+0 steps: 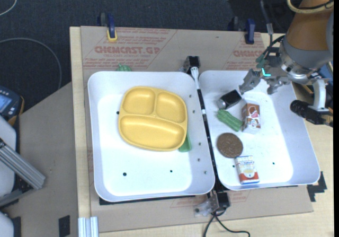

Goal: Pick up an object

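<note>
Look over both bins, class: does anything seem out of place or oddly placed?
Yes. In the left bin, a green item is tucked under the yellow plate's lower right edge, mostly hidden, so what it is cannot be told.

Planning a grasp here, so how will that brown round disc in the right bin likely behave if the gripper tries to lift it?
The brown disc lies flat on the right bin, so fingers may struggle to get under its thin edge. It looks rigid, probably light. On edge, it could roll.

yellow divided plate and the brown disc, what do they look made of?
Yellow divided plate: probably moulded plastic, smooth with a slight sheen; one uniform colour and rounded compartment ridges. Brown disc: matte, faintly speckled surface, flat; could be cork, rubber or a toy cookie, too small to tell.
</note>
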`<state>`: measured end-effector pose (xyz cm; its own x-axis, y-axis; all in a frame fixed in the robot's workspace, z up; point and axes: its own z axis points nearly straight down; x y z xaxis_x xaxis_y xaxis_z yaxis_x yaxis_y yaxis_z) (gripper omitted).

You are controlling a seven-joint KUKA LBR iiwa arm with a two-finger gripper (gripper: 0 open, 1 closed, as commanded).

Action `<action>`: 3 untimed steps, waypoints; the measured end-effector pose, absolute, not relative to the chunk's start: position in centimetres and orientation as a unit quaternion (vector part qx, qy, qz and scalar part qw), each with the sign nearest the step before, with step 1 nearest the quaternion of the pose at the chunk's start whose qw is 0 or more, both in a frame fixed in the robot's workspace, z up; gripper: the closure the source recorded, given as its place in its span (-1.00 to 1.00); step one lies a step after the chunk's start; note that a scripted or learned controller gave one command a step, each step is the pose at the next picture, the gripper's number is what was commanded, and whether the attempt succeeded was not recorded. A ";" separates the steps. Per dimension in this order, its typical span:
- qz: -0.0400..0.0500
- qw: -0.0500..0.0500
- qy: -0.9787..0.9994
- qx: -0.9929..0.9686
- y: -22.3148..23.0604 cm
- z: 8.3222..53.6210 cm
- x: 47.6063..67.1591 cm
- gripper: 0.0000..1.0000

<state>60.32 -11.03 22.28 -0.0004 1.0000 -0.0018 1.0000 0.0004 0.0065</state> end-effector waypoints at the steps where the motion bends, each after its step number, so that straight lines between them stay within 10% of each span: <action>1: 0.001 0.004 0.707 0.707 -9.3 10.5 58.8 -1.00; 2: 0.004 0.006 0.707 0.707 -9.4 12.3 59.1 1.00; 3: 0.004 0.006 0.707 0.708 -9.4 12.2 59.1 -1.00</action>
<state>59.07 -9.35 12.23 0.0012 1.0000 -0.0029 0.9999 -0.0012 0.0130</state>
